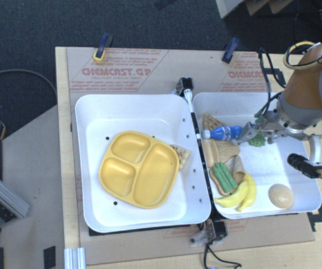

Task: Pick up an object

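Down at the front edge of the counter (150, 245), the banana (240, 194) sits in the right bin (312, 203), below the claw (256, 132) and a bit left, with a beige egg-looking ball (280, 195) just right of it. Green ridged block (225, 176) is touching the banana's upper end, lying on some tan wedge pieces (224, 150). The claw itself is low in the upper part of that bin, coming in from the right, and honestly can't tell how wide it's open or whether it has hold of anything. Something small and green (257, 140) is right under its tip. A water bottle with a blue label (224, 132) lies just left of the claw, basically touching. Way off to the left, in the other bin (88, 150), there's a yellow divided plate (139, 168) with a tan bit (181, 153) poking out from under its right edge.
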Robot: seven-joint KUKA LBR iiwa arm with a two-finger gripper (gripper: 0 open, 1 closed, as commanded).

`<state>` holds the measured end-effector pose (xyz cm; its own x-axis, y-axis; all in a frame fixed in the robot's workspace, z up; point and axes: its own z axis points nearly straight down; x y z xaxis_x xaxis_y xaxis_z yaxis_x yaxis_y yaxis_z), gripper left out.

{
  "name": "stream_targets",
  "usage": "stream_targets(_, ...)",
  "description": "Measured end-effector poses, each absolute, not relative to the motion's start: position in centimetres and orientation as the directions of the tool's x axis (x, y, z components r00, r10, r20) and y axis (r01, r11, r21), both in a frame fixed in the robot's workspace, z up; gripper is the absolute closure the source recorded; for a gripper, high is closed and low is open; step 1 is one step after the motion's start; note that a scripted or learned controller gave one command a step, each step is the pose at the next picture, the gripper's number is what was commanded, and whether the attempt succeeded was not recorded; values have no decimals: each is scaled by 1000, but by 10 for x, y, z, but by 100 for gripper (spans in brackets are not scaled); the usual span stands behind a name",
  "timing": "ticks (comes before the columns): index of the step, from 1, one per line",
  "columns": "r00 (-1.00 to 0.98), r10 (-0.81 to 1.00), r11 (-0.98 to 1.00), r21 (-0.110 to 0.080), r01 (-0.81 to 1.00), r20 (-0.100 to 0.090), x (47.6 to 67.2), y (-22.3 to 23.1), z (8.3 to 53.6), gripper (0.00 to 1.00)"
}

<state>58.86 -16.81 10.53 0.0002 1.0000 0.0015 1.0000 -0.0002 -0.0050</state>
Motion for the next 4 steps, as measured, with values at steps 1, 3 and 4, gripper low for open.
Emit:
stream_targets(1, 1, 1000, -1, 1, 1000, 0, 590, -168, 87, 0)
stream_targets(3, -1, 1000, 1, 5, 1000, -2, 588, -165, 161, 100)
stream_targets(4, -1, 1000, 1, 7, 1000, -3, 586, -164, 205, 100)
